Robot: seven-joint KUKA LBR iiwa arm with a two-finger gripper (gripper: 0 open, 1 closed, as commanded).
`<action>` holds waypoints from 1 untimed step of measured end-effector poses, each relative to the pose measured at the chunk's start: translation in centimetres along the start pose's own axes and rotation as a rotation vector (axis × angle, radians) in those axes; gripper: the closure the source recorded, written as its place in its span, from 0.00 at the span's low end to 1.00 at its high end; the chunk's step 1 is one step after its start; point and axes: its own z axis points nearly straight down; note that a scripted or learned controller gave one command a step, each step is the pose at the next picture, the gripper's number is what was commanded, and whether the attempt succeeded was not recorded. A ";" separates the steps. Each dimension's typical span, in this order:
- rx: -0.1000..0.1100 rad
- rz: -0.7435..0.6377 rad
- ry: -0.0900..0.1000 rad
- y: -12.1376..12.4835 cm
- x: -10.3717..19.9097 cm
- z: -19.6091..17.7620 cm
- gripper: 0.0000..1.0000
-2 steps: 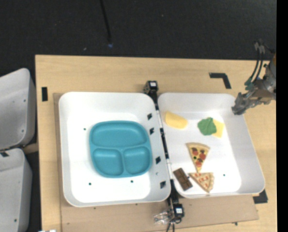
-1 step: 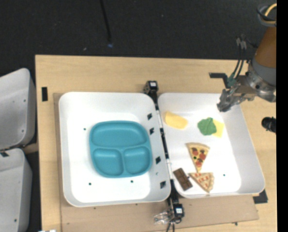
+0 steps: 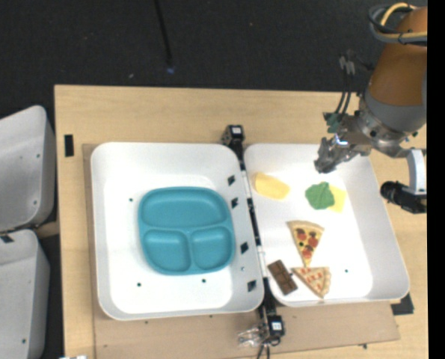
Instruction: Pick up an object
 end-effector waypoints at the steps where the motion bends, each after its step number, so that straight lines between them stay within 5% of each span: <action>1: -0.004 -0.003 0.001 0.6 5.5 -0.5 1.00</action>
